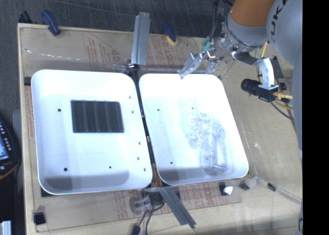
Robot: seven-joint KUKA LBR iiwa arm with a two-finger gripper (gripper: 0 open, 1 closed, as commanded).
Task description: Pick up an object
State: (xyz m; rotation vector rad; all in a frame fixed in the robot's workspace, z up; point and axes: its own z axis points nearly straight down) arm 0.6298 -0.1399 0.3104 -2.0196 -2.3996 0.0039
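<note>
A pale wooden bench [267, 141] is seen, printed with faint red lettering and bearing two shallow, round-cornered white bins of smooth plastic. In the left bin [51, 126] a dark, ribbed rectangular tray [97, 116] is laid flat. In the right bin [164, 146] a clear, glassy bottle-like object [208, 139] is found, crinkled at its upper part and cylindrical toward the near rim. The grey arm [267, 7], banded in orange, is held over the far right corner of that bin. The gripper [198, 63] is poised above the far rim, well apart from the clear object; whether it is open or closed cannot be told, and nothing is seen held in it.
</note>
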